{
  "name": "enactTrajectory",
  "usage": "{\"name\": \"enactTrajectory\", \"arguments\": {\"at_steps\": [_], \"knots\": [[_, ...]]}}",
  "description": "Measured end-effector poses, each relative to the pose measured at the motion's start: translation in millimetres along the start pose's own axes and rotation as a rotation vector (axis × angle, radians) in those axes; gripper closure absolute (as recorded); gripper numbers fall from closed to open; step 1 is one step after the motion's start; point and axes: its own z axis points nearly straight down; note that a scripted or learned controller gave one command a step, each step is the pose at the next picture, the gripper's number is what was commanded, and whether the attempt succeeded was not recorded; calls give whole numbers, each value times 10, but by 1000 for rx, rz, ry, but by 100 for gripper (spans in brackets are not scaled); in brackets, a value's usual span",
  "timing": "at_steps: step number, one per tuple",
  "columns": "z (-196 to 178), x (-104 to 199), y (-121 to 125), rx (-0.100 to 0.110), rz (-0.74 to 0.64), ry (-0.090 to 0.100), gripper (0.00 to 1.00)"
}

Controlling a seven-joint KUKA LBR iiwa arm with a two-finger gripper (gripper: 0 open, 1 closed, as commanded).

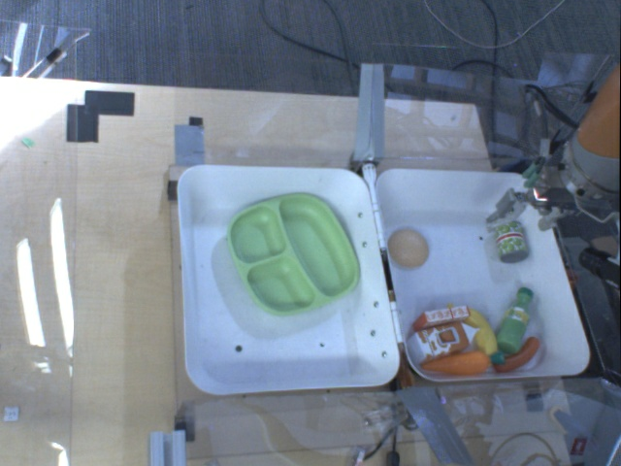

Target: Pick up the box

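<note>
The box (441,326) is small, orange and white, and lies near the front of the right bin (456,197), pressed among other toy foods. My gripper (527,212) hangs at the right bin's far right side, well behind the box. Its fingers (505,206) are spread open with nothing between them. Just in front of the gripper, a little lower in the view, stands a small can (511,243) with a green label.
A yellow banana (482,330), an orange carrot (456,364), a red piece (522,355) and a green bottle (517,315) crowd around the box. A tan ball (408,248) lies near the bin's left wall. The left bin (209,260) holds a green divided plate (293,252).
</note>
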Motion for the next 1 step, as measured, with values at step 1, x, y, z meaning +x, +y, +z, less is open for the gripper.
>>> {"name": "enactTrajectory", "arguments": {"at_steps": [1], "knots": [[1074, 756, -219, -10, -136, -2, 0]]}}
